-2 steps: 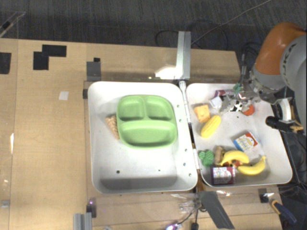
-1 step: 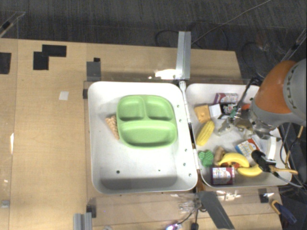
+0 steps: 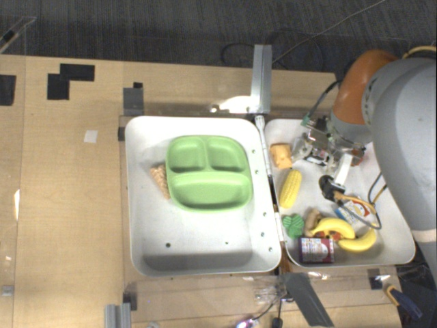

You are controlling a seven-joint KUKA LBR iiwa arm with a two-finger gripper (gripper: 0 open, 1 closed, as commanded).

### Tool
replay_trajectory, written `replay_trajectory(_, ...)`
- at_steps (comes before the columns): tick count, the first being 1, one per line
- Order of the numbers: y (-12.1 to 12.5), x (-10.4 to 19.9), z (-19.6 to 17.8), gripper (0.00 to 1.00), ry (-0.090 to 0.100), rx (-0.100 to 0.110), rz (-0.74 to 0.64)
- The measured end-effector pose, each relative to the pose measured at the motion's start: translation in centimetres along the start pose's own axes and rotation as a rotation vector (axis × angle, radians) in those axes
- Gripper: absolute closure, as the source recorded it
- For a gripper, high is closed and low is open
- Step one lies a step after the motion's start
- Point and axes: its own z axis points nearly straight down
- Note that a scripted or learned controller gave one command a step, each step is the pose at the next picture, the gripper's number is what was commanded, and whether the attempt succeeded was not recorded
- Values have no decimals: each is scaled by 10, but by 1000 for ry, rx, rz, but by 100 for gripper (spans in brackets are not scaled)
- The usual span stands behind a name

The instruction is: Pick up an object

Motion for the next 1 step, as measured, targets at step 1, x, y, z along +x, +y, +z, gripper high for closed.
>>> replay_trajectory(1,-73,-27,-10,0,2,2,-209)
